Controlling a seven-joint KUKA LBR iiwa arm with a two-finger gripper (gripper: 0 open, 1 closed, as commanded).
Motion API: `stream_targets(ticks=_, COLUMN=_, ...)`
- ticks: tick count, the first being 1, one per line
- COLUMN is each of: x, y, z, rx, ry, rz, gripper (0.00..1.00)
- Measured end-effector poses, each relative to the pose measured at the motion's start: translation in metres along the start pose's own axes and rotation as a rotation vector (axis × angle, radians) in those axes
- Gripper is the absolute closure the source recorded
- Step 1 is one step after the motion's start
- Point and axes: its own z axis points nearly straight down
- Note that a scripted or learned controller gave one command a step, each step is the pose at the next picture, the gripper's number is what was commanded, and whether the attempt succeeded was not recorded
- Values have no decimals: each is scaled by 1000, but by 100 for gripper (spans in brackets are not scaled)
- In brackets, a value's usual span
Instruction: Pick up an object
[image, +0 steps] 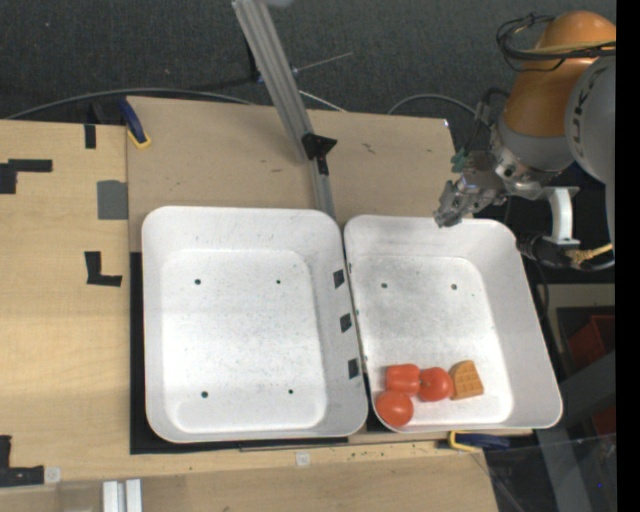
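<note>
One arm, pincer (450, 213) low over right bin's (520, 262) far rim, finger state unclear.

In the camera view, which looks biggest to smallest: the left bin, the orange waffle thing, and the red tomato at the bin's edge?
1. left bin
2. red tomato and orange waffle piece: they look about alike, so I won't rank them.

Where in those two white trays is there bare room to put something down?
The left bin has a bare floor wall to wall. The right bin is free from its far wall down to mid-floor. Its near edge is crowded: three red pieces and an orange block.
</note>
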Motion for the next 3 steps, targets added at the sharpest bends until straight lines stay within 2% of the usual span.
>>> stream_targets(ticks=3, x=158, y=-29, z=30, rx=3, ry=0, rz=0, gripper=100)
